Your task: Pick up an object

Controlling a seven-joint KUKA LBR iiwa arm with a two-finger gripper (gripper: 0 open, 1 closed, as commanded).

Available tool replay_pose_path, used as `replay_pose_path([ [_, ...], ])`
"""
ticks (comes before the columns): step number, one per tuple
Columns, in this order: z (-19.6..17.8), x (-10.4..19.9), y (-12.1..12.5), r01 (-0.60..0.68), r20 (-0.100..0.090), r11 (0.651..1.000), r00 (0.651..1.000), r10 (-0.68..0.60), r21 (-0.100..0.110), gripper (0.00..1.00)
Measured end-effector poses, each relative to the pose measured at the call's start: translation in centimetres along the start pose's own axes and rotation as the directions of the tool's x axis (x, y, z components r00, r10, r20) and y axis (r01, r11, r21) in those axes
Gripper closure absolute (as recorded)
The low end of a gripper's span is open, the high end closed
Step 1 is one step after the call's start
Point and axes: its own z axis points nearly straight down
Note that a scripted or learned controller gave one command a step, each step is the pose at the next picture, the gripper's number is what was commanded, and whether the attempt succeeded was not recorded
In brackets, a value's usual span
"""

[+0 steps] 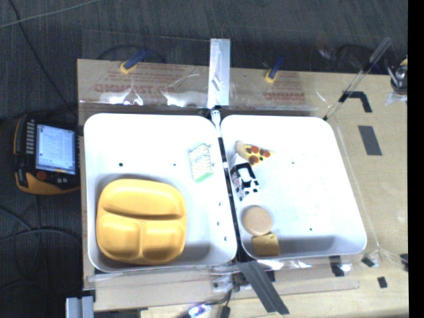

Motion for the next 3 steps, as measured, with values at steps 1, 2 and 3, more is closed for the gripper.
replay_pose_path([
  [1, 0.0, 0.0, 0.0, 0.0, 0.0, 1.0, 1.0, 0.0, 0.0, 0.0],
  [2, 0.01, 0.0, 0.0, 0.0, 0.0, 1.0, 1.0, 0.0, 0.0, 0.0],
  [3, -0.47, 0.16, -0.02, 0.007, 0.008, 1.0, 1.0, -0.007, 0.004, 1.0],
])
